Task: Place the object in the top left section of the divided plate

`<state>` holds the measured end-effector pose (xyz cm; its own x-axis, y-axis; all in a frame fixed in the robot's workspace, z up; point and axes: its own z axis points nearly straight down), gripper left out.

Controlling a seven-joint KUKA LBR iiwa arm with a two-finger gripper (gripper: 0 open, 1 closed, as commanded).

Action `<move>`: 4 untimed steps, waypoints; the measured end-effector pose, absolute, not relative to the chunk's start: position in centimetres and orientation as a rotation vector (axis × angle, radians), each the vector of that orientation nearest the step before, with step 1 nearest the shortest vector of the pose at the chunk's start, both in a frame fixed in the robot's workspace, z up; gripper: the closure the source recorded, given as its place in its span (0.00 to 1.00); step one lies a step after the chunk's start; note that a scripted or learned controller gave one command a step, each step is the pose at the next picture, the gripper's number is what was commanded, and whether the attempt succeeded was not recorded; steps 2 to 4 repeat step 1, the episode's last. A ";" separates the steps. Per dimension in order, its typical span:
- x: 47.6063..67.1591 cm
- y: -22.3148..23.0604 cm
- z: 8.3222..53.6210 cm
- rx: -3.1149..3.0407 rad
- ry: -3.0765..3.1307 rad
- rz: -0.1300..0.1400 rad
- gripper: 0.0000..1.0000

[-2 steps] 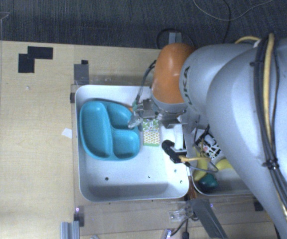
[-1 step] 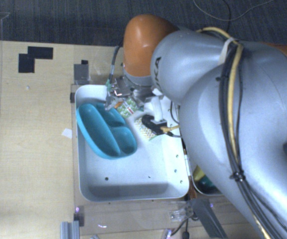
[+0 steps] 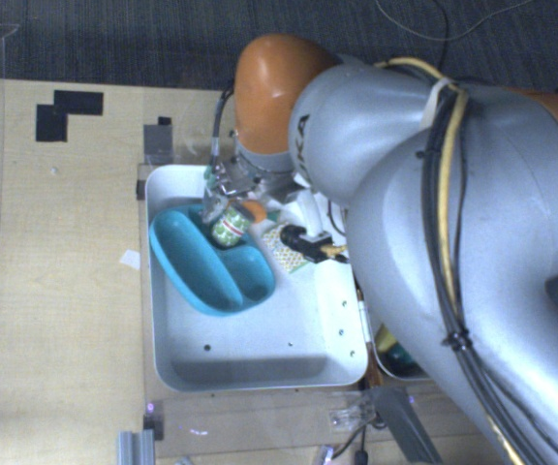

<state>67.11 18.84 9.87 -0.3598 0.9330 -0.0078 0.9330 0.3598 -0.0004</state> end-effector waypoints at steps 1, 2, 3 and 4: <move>67.0 17.8 22.2 1.737 2.611 0.011 0.00; 67.0 17.8 22.2 1.737 2.611 0.011 0.00; 67.0 17.8 22.2 1.737 2.611 0.011 0.00; 67.0 17.8 22.2 1.737 2.611 0.011 0.00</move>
